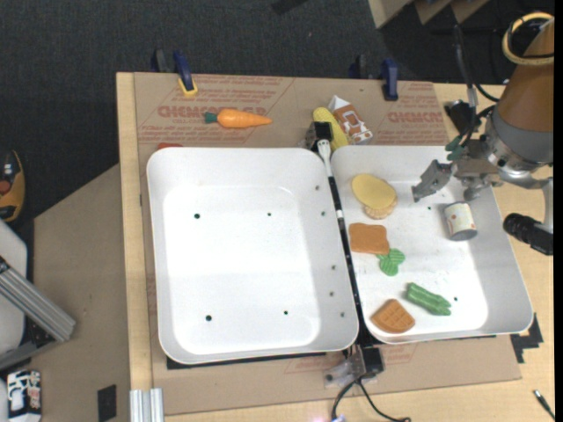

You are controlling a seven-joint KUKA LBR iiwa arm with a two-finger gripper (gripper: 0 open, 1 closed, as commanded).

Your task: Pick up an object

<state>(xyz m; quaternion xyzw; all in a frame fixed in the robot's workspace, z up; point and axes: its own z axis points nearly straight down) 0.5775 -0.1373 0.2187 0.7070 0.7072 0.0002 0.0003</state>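
Gripper [437, 183] above the right bin [501, 275], fingers spread apart with nothing between them.
A can [458, 221] lies on its side in that bin, just beside and below the gripper; left of the can sit a yellow bun [375, 194], toast [369, 238], and a green piece [391, 261]; a pickle [428, 299] and waffle [392, 317] lie nearer the front edge. A carrot [237, 120] rests on the board behind the left bin [180, 262].

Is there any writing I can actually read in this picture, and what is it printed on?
Red lettering on the cardboard sheet under the bins: printed twice, too blurred to read for certain.
Small carton behind the bins: printed pattern, too small to read.
No text shows on the white bins or the gripper.
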